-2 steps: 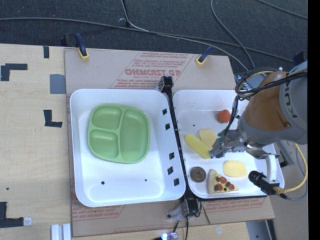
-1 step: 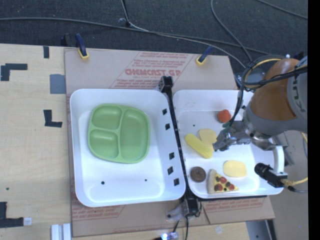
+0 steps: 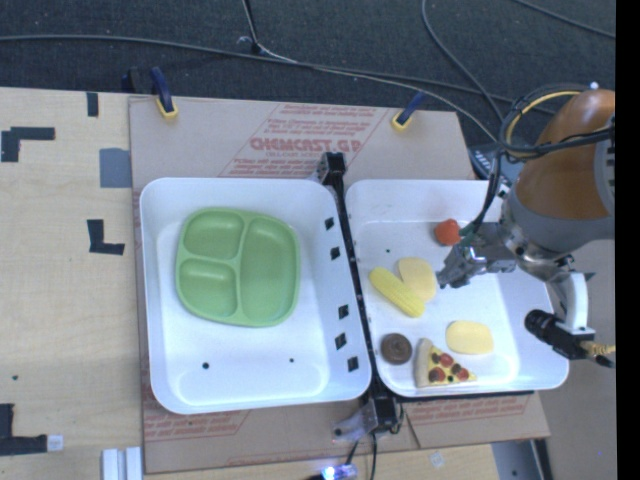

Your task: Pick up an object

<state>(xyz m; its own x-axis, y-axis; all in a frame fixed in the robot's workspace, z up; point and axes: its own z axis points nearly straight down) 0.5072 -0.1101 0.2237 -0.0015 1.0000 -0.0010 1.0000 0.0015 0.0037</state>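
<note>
**Toy food in right bin, gripper low over it**

Gripper (image 3: 456,271) sits just right of pale yellow piece (image 3: 418,275), nothing seen betw its tips; can't tell how wide. Corn (image 3: 396,292) beside, tomato (image 3: 447,232) above, pizza slice (image 3: 440,364) nearer front. Green plate (image 3: 238,266) in left bin (image 3: 160,368).

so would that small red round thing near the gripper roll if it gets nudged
Probably. The red ball looks round and smooth, so a nudge would likely send it rolling across the right bin. It seems small and light, perhaps slipping from a pinch.

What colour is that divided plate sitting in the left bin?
Light green. The divided plate shows plainly in the camera view, lying in the left bin.
</note>
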